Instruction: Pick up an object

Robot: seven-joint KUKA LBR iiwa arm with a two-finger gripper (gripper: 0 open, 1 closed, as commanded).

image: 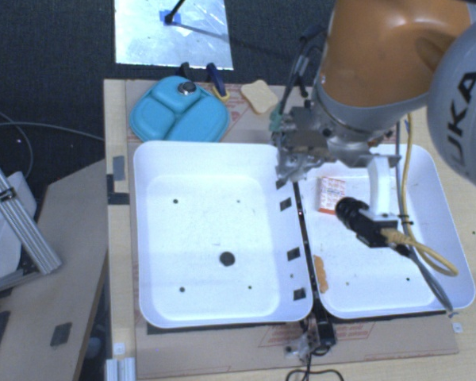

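We've got the metal gripper (289, 169) at the left rim of the glossy white right bin (381, 292); apart or together, we can't tell. A flat printed packet (332, 194) lies just beside it, and a thin orange stick (320, 272) by the front rim.

A small white packet printed in red-orange (332, 194) lies flat in the far left part of the right bin (381, 286), a slim orange-brown piece (320, 273) rests by that bin's left wall, and a small dark disc (227, 258) sits in the left bin (198, 182).
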